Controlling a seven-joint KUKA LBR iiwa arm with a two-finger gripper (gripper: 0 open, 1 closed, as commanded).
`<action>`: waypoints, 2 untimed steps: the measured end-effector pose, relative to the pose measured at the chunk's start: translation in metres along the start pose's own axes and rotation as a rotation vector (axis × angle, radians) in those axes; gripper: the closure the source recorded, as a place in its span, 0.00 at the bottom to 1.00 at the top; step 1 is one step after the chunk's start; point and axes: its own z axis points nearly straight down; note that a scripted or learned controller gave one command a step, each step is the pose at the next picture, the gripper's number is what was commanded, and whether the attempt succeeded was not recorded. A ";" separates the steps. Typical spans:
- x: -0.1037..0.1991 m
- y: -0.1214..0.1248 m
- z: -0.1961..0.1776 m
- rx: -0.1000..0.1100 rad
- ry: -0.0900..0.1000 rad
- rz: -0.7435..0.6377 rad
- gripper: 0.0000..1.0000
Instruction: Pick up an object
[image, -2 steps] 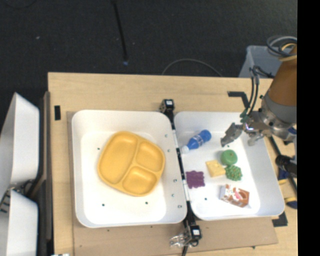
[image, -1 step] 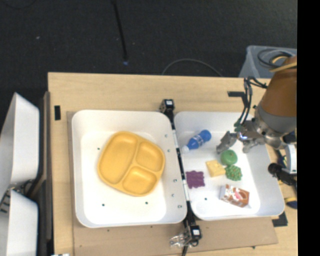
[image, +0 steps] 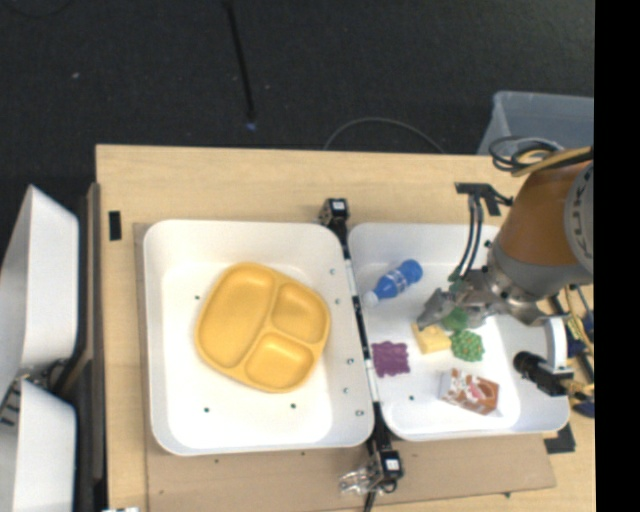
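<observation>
Green toy (image: 466, 345) beside yellow block (image: 433, 340), right bin (image: 430, 425): light, bumpy; pinch across middle. End effector (image: 447, 308) above; spread unclear.

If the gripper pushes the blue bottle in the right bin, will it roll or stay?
The blue bottle lies on its side on the right bin floor, so it would probably roll. It looks small and plastic, so likely light. Its rounded body may slip between fingers.

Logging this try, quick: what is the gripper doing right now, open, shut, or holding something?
Gripper: cannot be told; it is low in the right bin, over the yellow block and green toy.
</observation>
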 end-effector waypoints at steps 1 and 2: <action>-0.001 0.000 0.053 -0.002 -0.001 0.000 0.00; -0.002 0.001 0.039 -0.009 0.000 0.005 1.00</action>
